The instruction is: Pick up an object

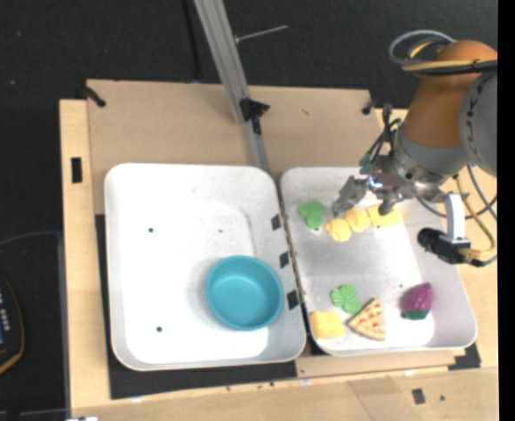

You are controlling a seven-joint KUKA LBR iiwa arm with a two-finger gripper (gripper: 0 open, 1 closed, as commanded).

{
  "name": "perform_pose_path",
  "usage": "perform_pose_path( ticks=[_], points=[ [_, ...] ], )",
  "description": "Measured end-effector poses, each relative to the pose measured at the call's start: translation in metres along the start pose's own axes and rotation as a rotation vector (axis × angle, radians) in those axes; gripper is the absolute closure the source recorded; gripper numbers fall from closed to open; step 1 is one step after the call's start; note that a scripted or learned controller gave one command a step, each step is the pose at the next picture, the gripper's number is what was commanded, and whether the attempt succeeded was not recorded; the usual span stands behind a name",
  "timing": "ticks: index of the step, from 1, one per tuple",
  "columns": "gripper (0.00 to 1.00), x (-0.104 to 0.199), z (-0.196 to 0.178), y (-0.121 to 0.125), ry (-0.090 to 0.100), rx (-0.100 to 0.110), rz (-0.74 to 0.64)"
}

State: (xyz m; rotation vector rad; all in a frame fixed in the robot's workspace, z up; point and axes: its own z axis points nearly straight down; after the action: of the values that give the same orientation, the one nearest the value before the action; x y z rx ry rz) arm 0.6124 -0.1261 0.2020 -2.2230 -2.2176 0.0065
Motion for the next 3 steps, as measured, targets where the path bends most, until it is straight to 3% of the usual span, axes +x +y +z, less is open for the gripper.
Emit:
perform_pose_path(
  ticks=[1, 2, 3],
  points=[
    [0.0, 0.004, 0.058, 0.001, 0.001, -0.005, 0.001],
    [1.0, 0.004, 0.047, 0.002, 0.002, -0.008, 0.004],
    [1.0, 0.001, -0.017, -0.002, 0.0, -0.012, 0.0]
  ],
)
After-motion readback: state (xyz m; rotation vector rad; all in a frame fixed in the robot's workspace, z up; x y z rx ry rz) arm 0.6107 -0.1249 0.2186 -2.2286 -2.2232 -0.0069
